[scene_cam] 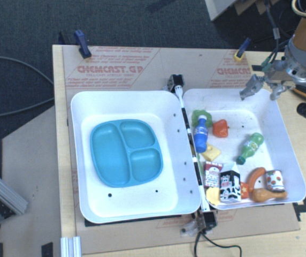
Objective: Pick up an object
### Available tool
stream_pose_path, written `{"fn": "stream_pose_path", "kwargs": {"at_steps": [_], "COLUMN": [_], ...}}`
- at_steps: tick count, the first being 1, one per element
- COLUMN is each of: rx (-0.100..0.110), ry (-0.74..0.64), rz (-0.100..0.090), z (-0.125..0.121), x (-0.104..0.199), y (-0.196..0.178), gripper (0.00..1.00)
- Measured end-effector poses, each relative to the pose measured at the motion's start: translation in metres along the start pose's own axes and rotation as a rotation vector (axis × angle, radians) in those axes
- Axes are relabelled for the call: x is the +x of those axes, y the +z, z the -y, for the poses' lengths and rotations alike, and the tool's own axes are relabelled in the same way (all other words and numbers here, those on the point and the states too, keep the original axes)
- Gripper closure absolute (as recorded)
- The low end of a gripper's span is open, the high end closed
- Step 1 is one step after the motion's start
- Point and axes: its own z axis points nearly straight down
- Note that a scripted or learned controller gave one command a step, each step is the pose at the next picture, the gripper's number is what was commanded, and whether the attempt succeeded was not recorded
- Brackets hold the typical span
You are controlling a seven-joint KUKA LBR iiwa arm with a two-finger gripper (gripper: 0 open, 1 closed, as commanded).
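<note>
My gripper [264, 88] hangs over the far right corner of the right bin [287, 138], fingers spread open with nothing between them. Below it in that bin lie a blue bottle [200, 134], a green piece [201, 116], a red pepper-like piece [220, 128], a green bottle [249, 148], a yellow wedge [211, 153], a small red-and-white carton [213, 175], a black-and-white cow-print carton [229, 186], a sausage [254, 177], a drumstick-shaped piece [268, 195] and a small red-and-white can [275, 181].
The left bin [83, 116] holds a blue sectioned plate [126, 152]. A black divider [188, 138] with clamps runs between the bins. Blue clamps [82, 43] sit at the board's far edge. Cables trail off the front edge.
</note>
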Motion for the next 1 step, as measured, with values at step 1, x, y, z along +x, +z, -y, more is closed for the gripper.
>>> {"fn": "stream_pose_path", "kwargs": {"at_steps": [1], "rx": [0.002], "ry": [-0.001], "rz": [-0.001], "z": [0.0286], "x": [0.0586], "y": [0.1044], "gripper": [0.0]}}
